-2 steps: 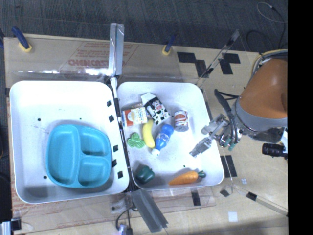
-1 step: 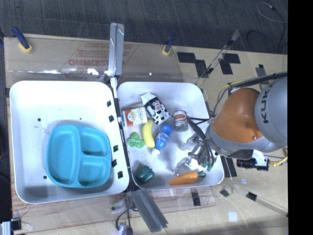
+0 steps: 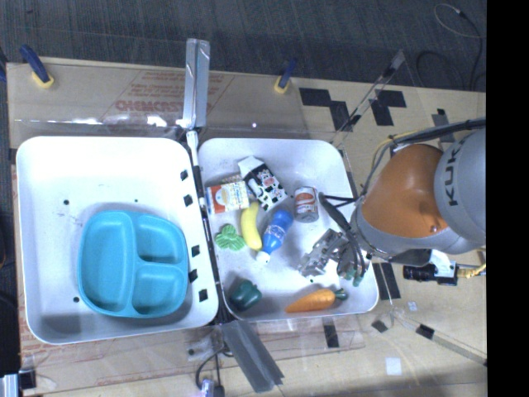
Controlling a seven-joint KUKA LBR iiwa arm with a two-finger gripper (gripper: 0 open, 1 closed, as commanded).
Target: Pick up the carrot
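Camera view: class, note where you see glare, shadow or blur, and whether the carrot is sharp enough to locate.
Camera view: light is even; soft shadow along the left bin's lower-left wall; faint glare on clear sheeting above the bins; the tool looks slightly smeared; the carrot is soft but clearly locatable.

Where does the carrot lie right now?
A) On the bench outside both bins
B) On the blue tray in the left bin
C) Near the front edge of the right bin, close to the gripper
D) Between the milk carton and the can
C: the carrot lies by the front wall of the right bin, just in front of the gripper, apart from the other items.
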